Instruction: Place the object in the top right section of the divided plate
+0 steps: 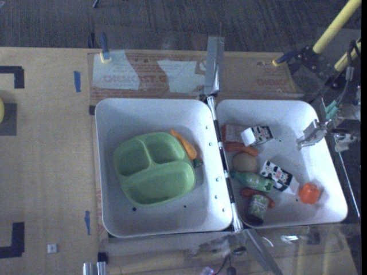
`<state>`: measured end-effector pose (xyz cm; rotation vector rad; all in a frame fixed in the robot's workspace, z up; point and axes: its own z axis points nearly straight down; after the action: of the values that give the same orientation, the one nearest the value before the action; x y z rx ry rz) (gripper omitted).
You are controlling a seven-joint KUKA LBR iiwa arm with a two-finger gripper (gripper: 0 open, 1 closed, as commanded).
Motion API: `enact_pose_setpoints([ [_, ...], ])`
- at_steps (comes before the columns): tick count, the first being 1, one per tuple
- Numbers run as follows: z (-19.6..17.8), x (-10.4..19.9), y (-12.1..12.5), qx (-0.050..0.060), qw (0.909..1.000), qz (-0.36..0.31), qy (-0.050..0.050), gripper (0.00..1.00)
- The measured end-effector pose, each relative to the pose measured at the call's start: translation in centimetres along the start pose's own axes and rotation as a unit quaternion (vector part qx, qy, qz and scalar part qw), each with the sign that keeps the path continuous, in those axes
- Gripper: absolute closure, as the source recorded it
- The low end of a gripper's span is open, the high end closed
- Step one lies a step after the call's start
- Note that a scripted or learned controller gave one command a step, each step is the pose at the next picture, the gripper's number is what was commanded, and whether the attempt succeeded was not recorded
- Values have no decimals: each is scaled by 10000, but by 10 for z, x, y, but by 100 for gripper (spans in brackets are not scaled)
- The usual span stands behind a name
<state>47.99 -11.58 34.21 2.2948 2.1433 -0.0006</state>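
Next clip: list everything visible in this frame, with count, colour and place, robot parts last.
divided plate: 1, green, left bin
carrot: 1, orange, on the plate's upper right rim
left bin: 1, white, bench centre
right bin: 1, white, beside the left bin
cow-print cartons: 2, black and white, right bin
green bottle: 1, green, right bin, lying down
orange toy: 1, orange, right bin, lower right
round item: 1, tan, right bin, left side
blue tape strips: several, blue, wooden bench
gripper: 1, silver, over the right bin's upper right
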Motion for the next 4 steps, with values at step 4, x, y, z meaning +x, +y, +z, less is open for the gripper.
enact_pose_setpoints([
  [4,55,-41,2,20,9717,2364,5,0],
])
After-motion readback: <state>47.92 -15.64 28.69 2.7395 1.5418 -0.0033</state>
